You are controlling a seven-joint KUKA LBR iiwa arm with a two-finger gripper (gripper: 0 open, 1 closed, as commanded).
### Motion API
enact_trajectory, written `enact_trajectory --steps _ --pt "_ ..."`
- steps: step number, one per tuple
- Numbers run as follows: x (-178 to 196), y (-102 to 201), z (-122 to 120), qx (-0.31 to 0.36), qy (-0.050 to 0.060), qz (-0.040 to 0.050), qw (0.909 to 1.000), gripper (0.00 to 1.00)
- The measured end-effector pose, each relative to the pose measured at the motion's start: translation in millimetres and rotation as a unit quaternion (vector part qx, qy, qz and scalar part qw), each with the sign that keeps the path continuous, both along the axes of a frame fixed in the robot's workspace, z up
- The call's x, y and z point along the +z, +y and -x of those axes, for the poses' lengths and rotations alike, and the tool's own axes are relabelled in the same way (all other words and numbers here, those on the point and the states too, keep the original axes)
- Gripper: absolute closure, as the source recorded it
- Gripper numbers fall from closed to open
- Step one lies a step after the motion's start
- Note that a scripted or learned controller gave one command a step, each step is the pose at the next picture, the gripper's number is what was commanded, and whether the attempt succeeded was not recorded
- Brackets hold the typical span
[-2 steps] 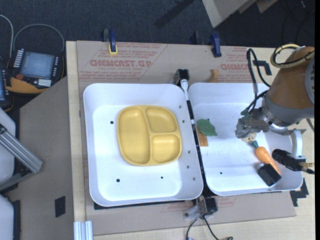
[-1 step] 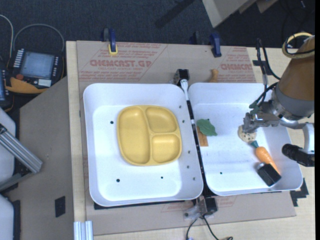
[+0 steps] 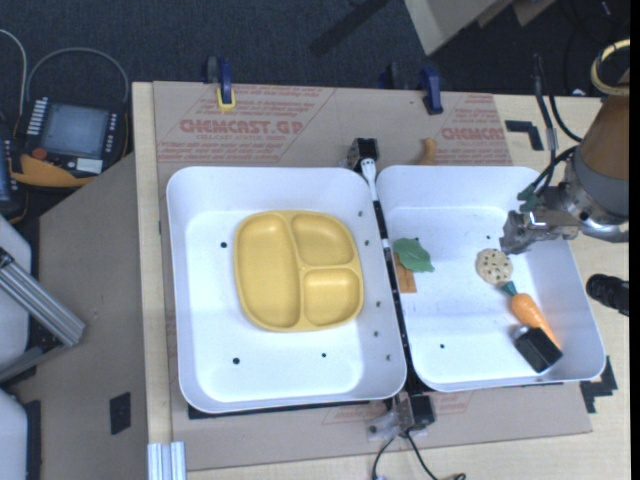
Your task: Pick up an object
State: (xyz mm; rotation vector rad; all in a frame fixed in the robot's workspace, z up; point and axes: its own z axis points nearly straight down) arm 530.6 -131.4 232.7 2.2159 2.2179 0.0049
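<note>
Camera view: small round cookie (image 3: 493,265) lies in the right bin (image 3: 450,363), right of centre, w/ the gripper (image 3: 517,234) just above it on the far-right side. Can't tell the gripper's state at this size. Just near-right of the cookie sits a carrot (image 3: 527,309), then a black block (image 3: 538,349) by the bin's near-right corner. A green leaf (image 3: 412,255) lies near the bin's left wall. Left bin (image 3: 200,358) holds a yellow divided plate (image 3: 298,269), roughly central.
</note>
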Motion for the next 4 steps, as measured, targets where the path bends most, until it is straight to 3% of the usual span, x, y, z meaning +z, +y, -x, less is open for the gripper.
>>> enact_trajectory --steps 1,3,4 --pt "7 47 9 0.002 0.004 -0.0024 1.0000 1.00" --pt "-14 141 29 0.002 0.005 -0.0025 1.0000 1.00" --pt "-1 195 41 0.003 0.003 -0.0025 1.0000 1.00"
